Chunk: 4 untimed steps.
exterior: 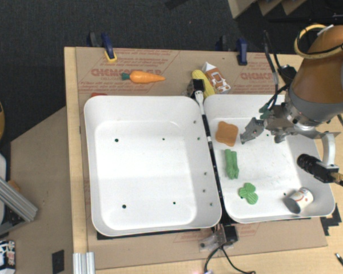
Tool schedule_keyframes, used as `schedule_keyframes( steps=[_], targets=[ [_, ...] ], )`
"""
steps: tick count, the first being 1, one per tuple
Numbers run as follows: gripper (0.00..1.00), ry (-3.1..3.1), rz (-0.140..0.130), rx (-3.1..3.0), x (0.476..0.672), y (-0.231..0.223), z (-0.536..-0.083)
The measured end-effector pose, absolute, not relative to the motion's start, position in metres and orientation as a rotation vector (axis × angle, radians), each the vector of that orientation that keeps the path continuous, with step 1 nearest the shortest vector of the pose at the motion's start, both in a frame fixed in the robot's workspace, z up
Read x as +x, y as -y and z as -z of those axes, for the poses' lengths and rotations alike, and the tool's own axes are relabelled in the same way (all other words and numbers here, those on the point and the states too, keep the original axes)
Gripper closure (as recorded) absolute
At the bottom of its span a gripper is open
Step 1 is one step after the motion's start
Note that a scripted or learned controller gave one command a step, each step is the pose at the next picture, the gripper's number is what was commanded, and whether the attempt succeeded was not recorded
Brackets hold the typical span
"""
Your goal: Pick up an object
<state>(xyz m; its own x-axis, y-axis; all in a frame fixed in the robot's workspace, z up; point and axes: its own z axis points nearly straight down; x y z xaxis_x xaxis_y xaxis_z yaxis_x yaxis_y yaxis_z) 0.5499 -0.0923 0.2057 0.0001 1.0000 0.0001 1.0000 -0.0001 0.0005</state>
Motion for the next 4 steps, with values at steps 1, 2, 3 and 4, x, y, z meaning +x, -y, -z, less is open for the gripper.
schedule_keyframes(
  steps=[1,2,3,4],
  targets=[
    [0.0,-2.22,-0.008,2.211,0.642,0.093,-0.108],
    [0.0,-2.214,-0.004,2.218,0.668,0.15,-0.139],
    [0.0,-2.231,0.003,2.221,0.666,0.091,-0.082],
    [1.0,-2.222,-0.002,2.219,0.667,0.094,-0.096]
  ],
)
